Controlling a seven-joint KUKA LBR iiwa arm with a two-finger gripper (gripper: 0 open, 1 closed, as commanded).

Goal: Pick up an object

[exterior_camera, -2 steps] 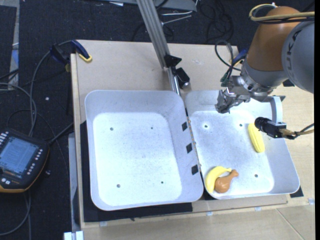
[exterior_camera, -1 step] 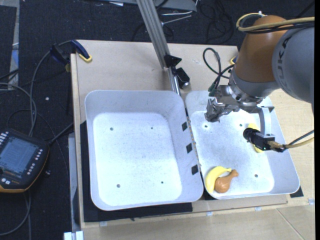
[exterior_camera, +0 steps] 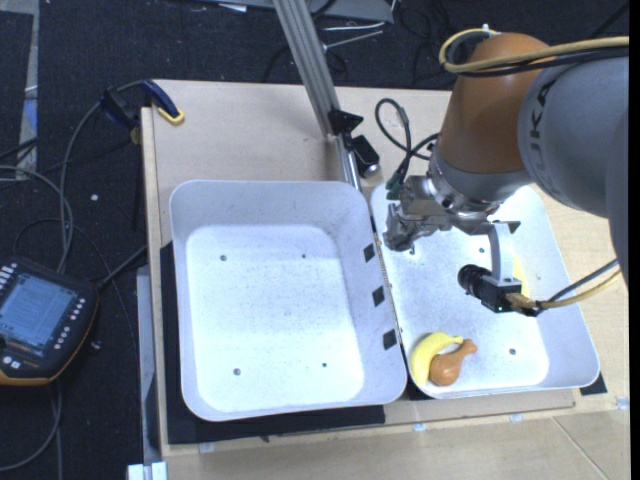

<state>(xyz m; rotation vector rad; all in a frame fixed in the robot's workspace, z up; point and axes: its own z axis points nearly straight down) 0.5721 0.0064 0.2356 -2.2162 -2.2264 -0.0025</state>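
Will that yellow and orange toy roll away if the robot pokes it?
Probably a little. The toy looks rounded and curved, so it may rock or slide on the smooth right bin. It lies near the bin's front wall, which should stop it. It looks small, likely light.

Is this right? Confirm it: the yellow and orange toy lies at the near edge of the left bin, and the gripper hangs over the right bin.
Not quite. The camera view shows the yellow and orange toy at the near edge of the right bin, not the left bin. The gripper does hang over the right bin.
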